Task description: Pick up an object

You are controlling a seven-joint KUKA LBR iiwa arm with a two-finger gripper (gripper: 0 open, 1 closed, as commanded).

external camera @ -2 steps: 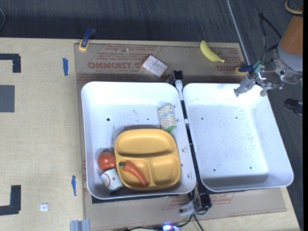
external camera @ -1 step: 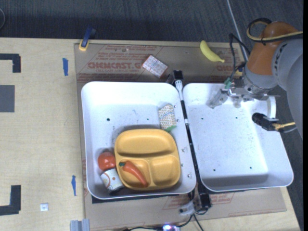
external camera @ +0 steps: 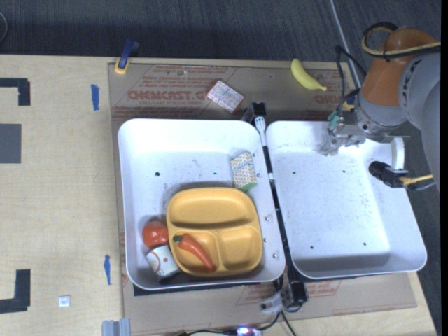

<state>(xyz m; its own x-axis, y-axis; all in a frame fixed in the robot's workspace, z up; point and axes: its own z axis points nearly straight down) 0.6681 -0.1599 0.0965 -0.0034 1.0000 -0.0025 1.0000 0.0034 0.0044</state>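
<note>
The grey arm point(external camera: 413, 82) leans in over the far right corner of the right bin point(external camera: 350, 257), its gripper point(external camera: 336, 137) hanging low by the far rim; whether the claw is wide or narrow I cannot tell. The left bin point(external camera: 140, 187) carries everything: a yellow divided tray point(external camera: 210, 215) at the near edge with an orange carrot toy point(external camera: 194, 250) in its near-left compartment, a red tomato point(external camera: 155, 234) and a small can point(external camera: 162, 261) touching the tray's left side, and a patterned packet point(external camera: 243, 169) near the far right corner. On the bench behind the bins lie a banana point(external camera: 306, 75) and a small card point(external camera: 225, 95).
</note>
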